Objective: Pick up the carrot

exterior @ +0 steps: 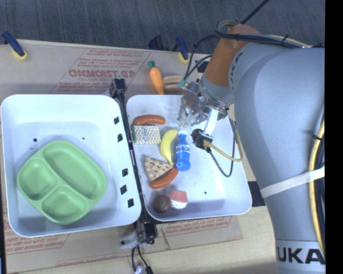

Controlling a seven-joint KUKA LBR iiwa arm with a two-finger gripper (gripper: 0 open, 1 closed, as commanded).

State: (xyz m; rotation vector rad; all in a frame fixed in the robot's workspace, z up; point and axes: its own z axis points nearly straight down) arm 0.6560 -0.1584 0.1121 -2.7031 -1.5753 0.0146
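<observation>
1. Camera view, the bench: two shallow white bins sit side by side on brown cardboard. The left bin (pixel 11 153) holds a green divided plate (pixel 61 181) lying flat toward its near-left part.
2. Camera view, the carrot (pixel 156 80): it lies outside both bins, on the cardboard just beyond the far rim of the right bin (pixel 231 193). Its green top points away from the bins, its orange tip toward them. Nothing touches it.
3. Camera view, the arm: the grey arm with its orange band enters from the right and bends over the far-right part of the right bin. The gripper (pixel 188 116) hangs above the bin's far area, to the right of the carrot and apart from it. Whether it is spread or pressed together I cannot tell; the metal parts blur against the white bin.
4. Camera view, the right bin's contents: a sausage (pixel 149 120) near the far rim, a cracker-like block (pixel 146 134) just below it, a banana (pixel 169 145) touching a blue bottle (pixel 183 152), a pizza slice (pixel 155 167) beside another sausage (pixel 164 177), and a dark round item (pixel 161 203) next to a red-and-white piece (pixel 178 198).
</observation>
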